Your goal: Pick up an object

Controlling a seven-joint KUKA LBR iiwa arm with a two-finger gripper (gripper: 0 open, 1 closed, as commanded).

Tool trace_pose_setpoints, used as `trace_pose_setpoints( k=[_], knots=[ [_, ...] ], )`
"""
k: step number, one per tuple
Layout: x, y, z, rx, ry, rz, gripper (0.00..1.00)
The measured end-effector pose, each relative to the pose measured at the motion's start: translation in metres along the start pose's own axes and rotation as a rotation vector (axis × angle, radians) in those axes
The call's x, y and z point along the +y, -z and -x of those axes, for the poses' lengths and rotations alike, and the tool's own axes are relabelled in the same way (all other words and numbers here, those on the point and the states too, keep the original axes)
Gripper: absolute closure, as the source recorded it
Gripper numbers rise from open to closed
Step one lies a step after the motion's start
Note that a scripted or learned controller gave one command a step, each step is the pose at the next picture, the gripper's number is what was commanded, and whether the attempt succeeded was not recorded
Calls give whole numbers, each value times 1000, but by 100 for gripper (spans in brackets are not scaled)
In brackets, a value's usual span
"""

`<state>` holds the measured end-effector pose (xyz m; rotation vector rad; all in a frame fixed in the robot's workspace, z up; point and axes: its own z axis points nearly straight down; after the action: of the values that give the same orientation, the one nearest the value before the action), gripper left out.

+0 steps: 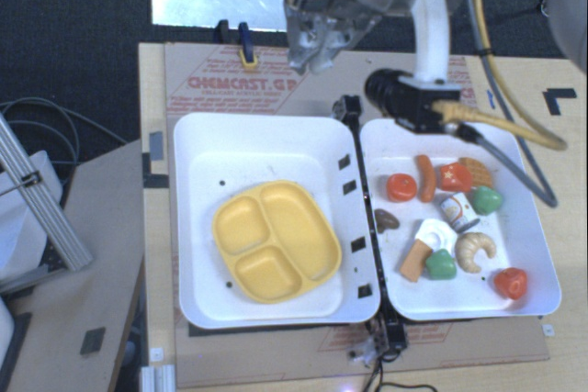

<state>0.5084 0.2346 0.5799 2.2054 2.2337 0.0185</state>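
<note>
My gripper [312,58] hangs high above the bench's back edge, over the cardboard behind the left bin [197,197], and nothing shows under it. The left bin holds a yellow divided tray [276,239]. Several toy foods lie in the right bin [533,225]: a red tomato [401,187], a sausage [424,176], a red pepper [455,176], a green pepper [485,199], a small can [457,211], a croissant [476,248], an orange block [415,262], a green piece [441,264] and a second red tomato [511,283].
A small brown piece [386,219] lies by the right bin's left wall. A black hinge strip [360,197] runs between the bins. A yellow cable [514,128] crosses the right bin's back corner. Metal rails [37,197] stand at the left.
</note>
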Motion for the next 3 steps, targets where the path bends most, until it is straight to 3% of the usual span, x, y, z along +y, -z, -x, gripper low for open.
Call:
trace_pose_setpoints(
  k=[3],
  knots=[
    [1,34,1,3,5,7,100]
  ],
)
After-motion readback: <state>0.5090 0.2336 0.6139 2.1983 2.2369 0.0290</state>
